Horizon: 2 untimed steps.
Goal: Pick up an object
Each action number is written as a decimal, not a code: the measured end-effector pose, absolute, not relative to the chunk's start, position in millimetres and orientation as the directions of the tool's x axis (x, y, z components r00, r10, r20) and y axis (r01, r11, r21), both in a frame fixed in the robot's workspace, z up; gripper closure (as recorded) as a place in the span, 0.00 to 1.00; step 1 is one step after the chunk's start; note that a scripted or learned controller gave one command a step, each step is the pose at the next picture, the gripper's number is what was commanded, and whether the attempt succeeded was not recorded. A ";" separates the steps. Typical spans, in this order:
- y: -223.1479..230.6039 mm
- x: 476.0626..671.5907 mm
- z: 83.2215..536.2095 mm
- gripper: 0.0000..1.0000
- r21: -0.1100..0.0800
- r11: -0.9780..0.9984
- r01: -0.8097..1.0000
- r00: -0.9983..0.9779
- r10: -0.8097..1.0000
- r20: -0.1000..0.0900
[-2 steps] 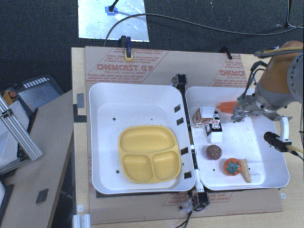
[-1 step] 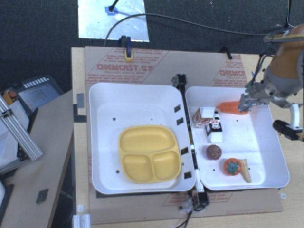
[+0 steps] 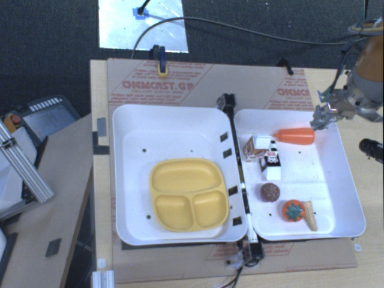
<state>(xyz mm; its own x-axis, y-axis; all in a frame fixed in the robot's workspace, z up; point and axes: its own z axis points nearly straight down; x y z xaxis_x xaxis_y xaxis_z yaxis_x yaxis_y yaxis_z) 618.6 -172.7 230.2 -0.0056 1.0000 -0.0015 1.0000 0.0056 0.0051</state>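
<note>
The gripper (image 3: 322,117) hung over the upper right of the right bin (image 3: 348,179), just beside the blunt end of the orange carrot-shaped toy (image 3: 294,137), which served as the landmark for everything else. How far the pincer stood open could not be told from this slanted view, and nothing was seen caught in it. The carrot-shaped toy lay on its side on the bin floor, long axis running toward the divider between the bins, and looked the nearest candidate for a pick. Left of and just below it sat a small clutter of white and brown boxes (image 3: 262,152); further below lay a dark round ball (image 3: 270,191), and below and a little right of that an orange and green toy (image 3: 293,210) touching a tan cone (image 3: 309,215). Well to the left of it, in the left bin (image 3: 126,161), rested a yellow divided plate (image 3: 188,193).

To do the step well, the arm probably needed to shift a little toward the toy's middle, set the pincer across the narrow width, not along the length, descend squarely, and close near the thickest part so the smooth tapered body would not squirt out
</note>
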 end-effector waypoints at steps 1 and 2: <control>-172.8 619.6 252.7 1.00 0.004 0.006 1.000 -0.006 1.000 -0.001; -120.1 620.2 259.2 1.00 0.002 0.008 1.000 -0.008 1.000 0.000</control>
<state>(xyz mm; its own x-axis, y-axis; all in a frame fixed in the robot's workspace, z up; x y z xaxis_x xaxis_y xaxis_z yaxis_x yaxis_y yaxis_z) 620.2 -120.1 259.2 -0.0079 1.0000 0.0000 1.0000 0.0079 0.0024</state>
